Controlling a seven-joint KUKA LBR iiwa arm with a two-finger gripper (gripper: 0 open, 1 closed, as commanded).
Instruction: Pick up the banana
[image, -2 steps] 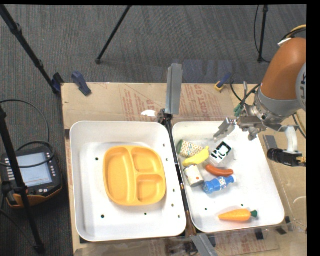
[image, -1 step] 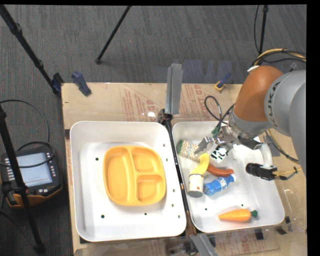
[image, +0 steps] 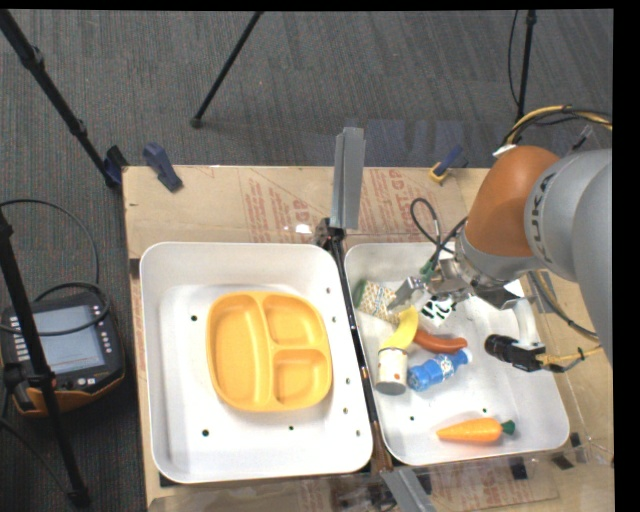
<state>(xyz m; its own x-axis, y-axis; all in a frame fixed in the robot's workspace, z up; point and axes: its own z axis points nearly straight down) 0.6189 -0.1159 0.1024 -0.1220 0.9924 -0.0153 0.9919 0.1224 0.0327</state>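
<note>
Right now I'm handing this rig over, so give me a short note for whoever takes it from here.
Gripper: down in the right bin, at the upper end of the banana; whether it has a grip can't be told from this view.
Banana: in the right bin, not lifted, next to a red sausage, a small white cup and a blue bottle. A toy carrot lies nearer the front edge.
Left bin: holds a yellow divided plate.
Done: arm brought to the banana.
Left: get a firm hold and lift it.

The arm reaches in from the right, end effector (image: 417, 293) seemingly lowered.
</note>
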